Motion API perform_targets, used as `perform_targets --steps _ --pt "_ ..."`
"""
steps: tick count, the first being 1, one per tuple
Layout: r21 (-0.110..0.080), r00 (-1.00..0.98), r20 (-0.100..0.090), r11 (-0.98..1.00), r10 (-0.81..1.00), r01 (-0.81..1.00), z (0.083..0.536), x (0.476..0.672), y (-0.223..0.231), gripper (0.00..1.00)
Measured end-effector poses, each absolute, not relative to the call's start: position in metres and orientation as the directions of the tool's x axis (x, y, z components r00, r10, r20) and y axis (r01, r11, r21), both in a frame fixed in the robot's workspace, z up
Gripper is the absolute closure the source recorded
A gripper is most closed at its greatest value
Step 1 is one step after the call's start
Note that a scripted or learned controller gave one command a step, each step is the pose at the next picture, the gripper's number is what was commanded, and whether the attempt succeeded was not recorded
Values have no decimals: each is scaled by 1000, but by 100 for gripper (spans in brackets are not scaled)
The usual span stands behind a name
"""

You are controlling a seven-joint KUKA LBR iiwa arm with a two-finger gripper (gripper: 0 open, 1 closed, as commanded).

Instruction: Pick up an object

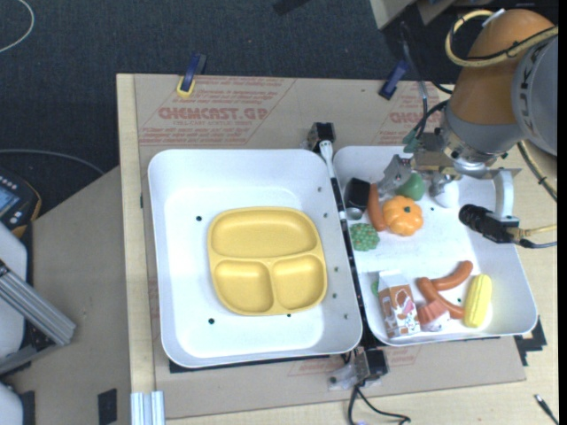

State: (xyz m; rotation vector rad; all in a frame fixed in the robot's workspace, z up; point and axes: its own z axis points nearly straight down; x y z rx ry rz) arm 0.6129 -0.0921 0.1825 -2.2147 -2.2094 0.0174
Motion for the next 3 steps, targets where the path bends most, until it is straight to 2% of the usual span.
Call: perform_targets --steps 1,2,3 --pt "-2 0 0 0 1000 1000 191 616 -92 0" --pt "-9 1 1 -1 1000 1000 128 612 -94 0" --pt "20 1 -10 -1 1000 1000 108 618 -100 0"
